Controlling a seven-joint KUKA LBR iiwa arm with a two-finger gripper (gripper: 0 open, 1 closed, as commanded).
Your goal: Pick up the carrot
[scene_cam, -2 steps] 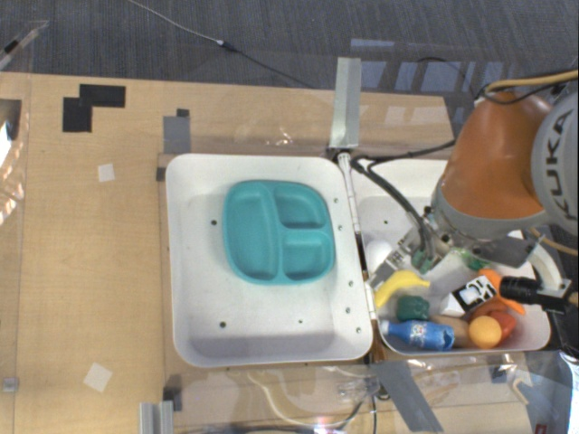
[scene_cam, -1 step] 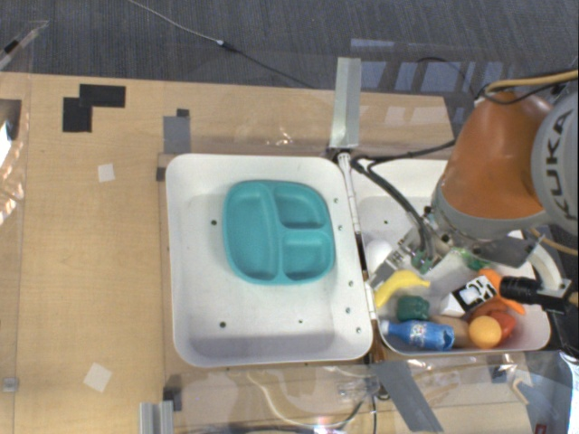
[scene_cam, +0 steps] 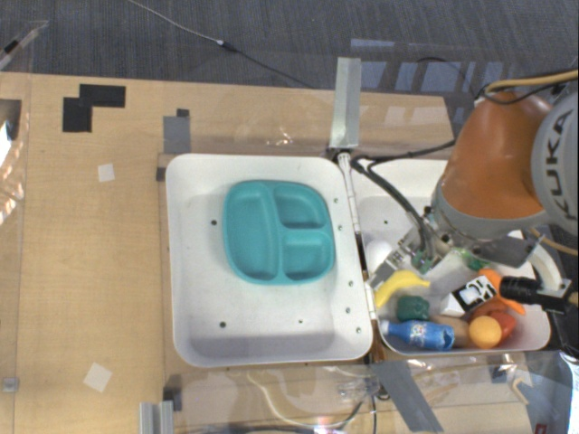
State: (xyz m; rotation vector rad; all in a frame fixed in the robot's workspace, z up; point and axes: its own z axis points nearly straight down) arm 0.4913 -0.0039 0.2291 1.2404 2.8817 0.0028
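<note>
Going left to right: the desk point(scene_cam: 81, 269) carries two white bins. The left bin point(scene_cam: 194, 333) holds just a teal divided plate point(scene_cam: 277, 231), nothing to do there. The right bin point(scene_cam: 384, 215) is where the clutter is: a yellow banana-looking toy point(scene_cam: 400, 287), a dark green lump point(scene_cam: 414, 307), a blue bottle point(scene_cam: 418, 334), an orange ball point(scene_cam: 486, 331). The carrot point(scene_cam: 500, 289) looks like that orange piece with a green top, tucked under the arm near the bin's right side, partly hidden.

The gripper point(scene_cam: 434, 259) hangs low over that pile, just left of the carrot. Can't tell whether the jaws are apart or together.

I'd call this the approach step. Next move needs a shift right onto the carrot, without nudging the ball.
</note>
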